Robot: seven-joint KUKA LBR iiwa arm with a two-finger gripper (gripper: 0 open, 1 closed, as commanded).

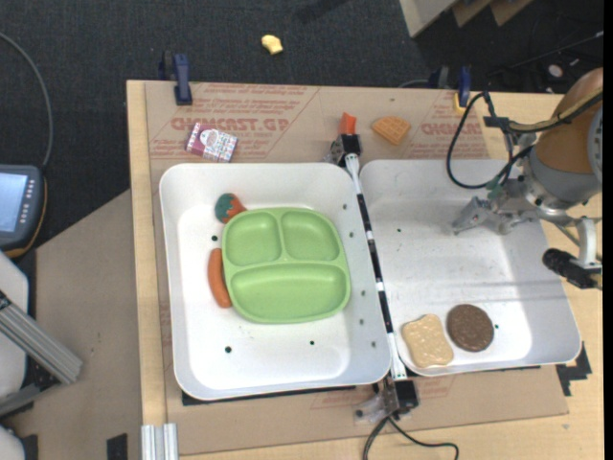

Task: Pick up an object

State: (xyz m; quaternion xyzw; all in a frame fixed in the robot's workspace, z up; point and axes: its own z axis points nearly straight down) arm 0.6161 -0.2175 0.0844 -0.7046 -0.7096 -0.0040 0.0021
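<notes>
The claw (pixel 490 216) hangs low over the right bin (pixel 421 257), toward its two o'clock corner, its grey prongs splayed wide with nothing between them. At the bin's six o'clock edge a round brown cookie (pixel 470 327) lies just beside a pale cracker (pixel 427 341). In the left bin (pixel 192 343) a green divided plate (pixel 284 264) sits mid-bin, an orange carrot (pixel 218 278) touching its nine o'clock side. On the table (pixel 259 123), a waffle piece (pixel 391 128) rests at twelve o'clock
</notes>
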